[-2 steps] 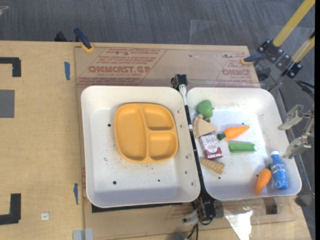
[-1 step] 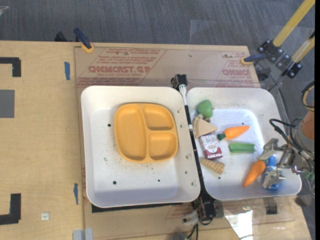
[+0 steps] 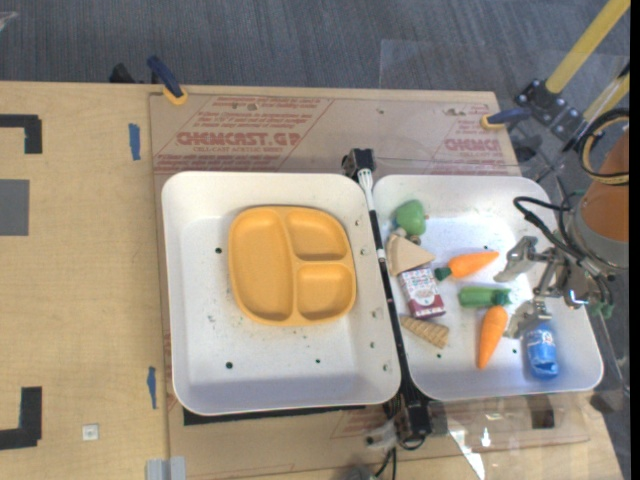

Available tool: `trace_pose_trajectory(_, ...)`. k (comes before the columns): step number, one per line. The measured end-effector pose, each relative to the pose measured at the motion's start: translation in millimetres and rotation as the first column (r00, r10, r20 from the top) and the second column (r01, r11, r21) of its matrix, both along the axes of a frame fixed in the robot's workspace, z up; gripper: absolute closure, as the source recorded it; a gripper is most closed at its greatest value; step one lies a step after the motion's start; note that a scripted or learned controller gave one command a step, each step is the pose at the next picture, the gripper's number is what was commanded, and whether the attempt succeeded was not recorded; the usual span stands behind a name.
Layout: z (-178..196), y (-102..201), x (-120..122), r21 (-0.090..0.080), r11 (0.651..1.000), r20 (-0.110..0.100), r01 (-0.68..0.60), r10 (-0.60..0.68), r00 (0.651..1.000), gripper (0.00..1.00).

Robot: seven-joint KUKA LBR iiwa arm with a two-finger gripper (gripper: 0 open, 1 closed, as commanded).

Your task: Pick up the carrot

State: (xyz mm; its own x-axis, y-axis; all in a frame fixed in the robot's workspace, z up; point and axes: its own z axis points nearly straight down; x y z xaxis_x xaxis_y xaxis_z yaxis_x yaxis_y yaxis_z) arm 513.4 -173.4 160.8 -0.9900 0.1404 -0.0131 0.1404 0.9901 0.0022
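Note:
Two carrots lie in the right bin [image 3: 575, 373]. One carrot [image 3: 473, 263] lies near the middle, pointing right. The other carrot [image 3: 490, 335] lies lower down, tip toward the front. My gripper [image 3: 520, 286] hangs over the right part of this bin, reaching in from the right. It is open, one metal finger [image 3: 518, 256] close to the upper carrot's right end and the other near the top of the lower carrot. Neither carrot is between the fingers. A small green vegetable [image 3: 485, 295] lies just left of the gap.
The right bin also holds a green round item [image 3: 409, 216], a cheese wedge [image 3: 407, 255], a small carton [image 3: 422, 292], a waffle cone [image 3: 425, 331] and a blue can [image 3: 541, 352]. A yellow divided plate [image 3: 292, 264] sits in the left bin [image 3: 200, 368].

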Motion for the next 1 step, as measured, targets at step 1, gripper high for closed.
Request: trace_pose_trajectory(1,-61.6,19.7,0.0,-0.003,0.999,0.001,0.047,-0.047,0.999,0.0)
